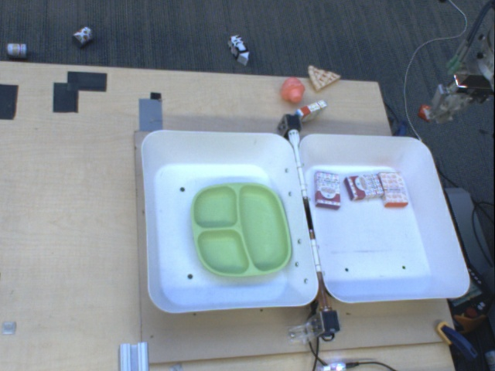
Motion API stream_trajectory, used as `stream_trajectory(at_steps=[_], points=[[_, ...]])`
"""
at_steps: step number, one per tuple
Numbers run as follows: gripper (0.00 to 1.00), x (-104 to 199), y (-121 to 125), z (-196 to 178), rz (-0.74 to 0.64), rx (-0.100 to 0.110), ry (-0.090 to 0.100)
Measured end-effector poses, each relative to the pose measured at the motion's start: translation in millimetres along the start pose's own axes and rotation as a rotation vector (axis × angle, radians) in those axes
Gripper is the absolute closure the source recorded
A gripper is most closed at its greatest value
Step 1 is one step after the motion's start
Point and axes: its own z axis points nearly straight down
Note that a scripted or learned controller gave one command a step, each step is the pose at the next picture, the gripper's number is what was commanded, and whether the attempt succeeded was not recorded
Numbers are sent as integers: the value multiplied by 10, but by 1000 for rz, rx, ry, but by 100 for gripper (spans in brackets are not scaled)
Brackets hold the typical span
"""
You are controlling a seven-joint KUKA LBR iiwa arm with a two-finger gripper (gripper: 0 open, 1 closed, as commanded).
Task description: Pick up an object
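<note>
So, from my remote seat, going left to right: the left bin point(155, 230) has a green divided tray point(241, 229) sitting roughly in its middle. It's a rounded rectangle with three compartments: two smaller ones on its 9 o'clock half and one long one on its 3 o'clock half. Its long axis is tilted a bit, running from about 11 o'clock to 5 o'clock, and it lies flat on the bin floor.

In the right bin point(433, 269) there are three small flat packets up toward the 12 o'clock end. The first packet point(328, 189), white with a dark red bottom, has its long axis running 12 to 6. Just beside it at 3 o'clock is the dark red packet point(363, 186), lying more 9 to 3, and touching or nearly touching that is the white and red packet point(394, 189), long axis again roughly 12 to 6. I can't read the print on any of them.

Outside the bins at about 12 o'clock, on the bench point(62, 230), there's a reddish ball point(292, 90), a pizza-slice toy point(323, 77) and a small tube-like thing point(312, 110).

The gripper point(445, 107) is way out at the 2 o'clock corner, off the bench over the dark floor. It's blurry and small, so I can't tell its finger state or whether it's got anything.
</note>
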Motion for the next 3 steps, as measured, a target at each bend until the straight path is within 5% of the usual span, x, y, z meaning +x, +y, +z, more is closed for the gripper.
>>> stream_trajectory(at_steps=[1, 2, 3], points=[[100, 603, -13, 1223, -2, 6, 4], [100, 0, 3, -178, 1, -2, 0], [100, 17, -3, 250, 0, 4, 2]])
